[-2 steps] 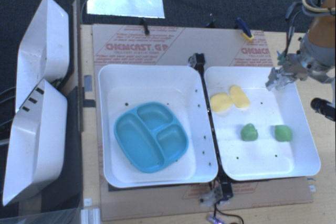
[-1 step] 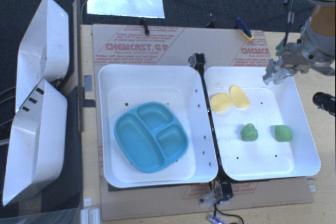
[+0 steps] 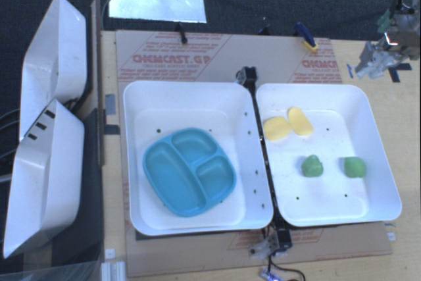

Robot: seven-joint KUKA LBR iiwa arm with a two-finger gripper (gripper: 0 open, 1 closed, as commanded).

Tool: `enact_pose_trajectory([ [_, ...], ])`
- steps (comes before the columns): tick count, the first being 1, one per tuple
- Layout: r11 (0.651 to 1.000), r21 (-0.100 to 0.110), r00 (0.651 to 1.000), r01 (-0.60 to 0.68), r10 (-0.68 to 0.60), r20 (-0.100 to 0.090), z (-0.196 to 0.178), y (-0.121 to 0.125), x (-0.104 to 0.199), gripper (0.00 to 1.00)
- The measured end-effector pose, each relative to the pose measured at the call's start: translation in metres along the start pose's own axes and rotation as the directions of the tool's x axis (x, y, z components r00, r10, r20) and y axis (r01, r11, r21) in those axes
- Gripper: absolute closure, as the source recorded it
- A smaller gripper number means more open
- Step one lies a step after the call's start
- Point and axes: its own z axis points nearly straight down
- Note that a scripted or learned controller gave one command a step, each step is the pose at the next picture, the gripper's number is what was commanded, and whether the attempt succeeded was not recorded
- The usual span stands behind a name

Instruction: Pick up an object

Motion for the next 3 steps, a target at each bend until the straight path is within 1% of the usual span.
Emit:
enact_pose_trajectory([
  [1,1.0,0.003,1.0,-0.005,0.005,0.0,-0.059,-0.062,-0.041,1.0],
  [2,1.0,0.021,1.0,-0.003,0.003,-0.003,0.157,-0.09,-0.065,1.0],
  [3,1.0,0.001,1.0,-0.002,0.002,0.002,0.06,-0.089,-0.089,1.0],
])
